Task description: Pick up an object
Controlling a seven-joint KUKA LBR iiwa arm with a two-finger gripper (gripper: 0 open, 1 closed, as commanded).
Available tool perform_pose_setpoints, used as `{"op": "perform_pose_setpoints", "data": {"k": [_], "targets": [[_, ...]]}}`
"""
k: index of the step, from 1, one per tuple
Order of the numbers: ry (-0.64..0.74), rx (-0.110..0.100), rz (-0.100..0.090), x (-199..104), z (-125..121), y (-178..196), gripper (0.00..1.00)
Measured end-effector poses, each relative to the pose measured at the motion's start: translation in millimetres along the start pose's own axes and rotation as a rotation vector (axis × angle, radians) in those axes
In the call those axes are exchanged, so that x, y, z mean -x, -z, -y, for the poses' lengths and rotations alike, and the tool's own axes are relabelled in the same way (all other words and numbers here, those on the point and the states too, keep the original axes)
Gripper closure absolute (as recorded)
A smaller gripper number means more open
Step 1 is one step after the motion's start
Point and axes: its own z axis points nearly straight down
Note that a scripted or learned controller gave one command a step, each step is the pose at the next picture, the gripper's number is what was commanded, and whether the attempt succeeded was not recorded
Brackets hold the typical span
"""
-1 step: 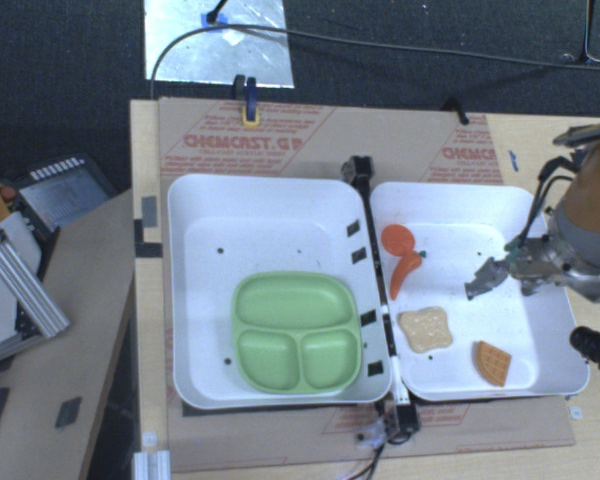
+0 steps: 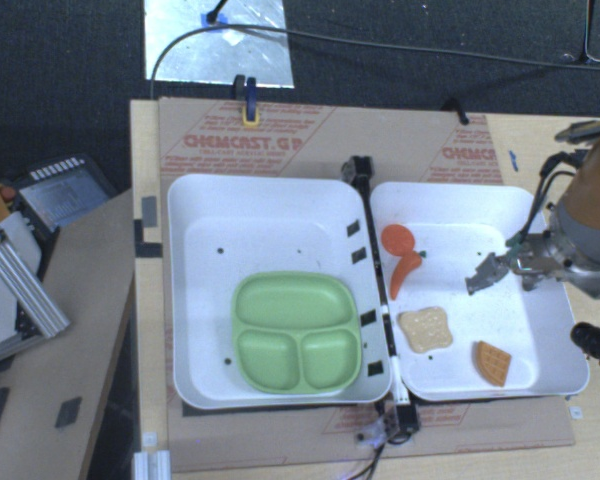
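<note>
- At the left of the frame, the left bin holds a green divided plate, which lies flat in the bin's lower half with three compartments showing.
- A black divider strip runs between the two bins, top to bottom through the middle of the frame.
- In the right bin, an orange spoon lies near the upper left corner, its round bowl uppermost and its handle pointing down toward the divider.
- Below the spoon, a pale slice of toy bread lies flat on the bin floor.
- Just right of the bread and a little lower, an orange waffle-like piece rests near the bin's lower edge.
- At mid-right of the frame, the gripper hangs over the right bin, apart from all three items; nothing sits between its fingers, and whether they stand parted or closed cannot be made out.
- The grey arm enters from the right edge.
</note>
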Motion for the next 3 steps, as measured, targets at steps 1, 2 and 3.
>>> {"op": "perform_pose_setpoints", "data": {"k": [1,2,3], "targets": [[-0.002,-0.003,-0.001,0,-10,-50,0.0],[-0.002,-0.003,-0.001,9,-11,-98,0.0],[-0.003,0.0,-0.002,10,-13,-129,0.0]]}}
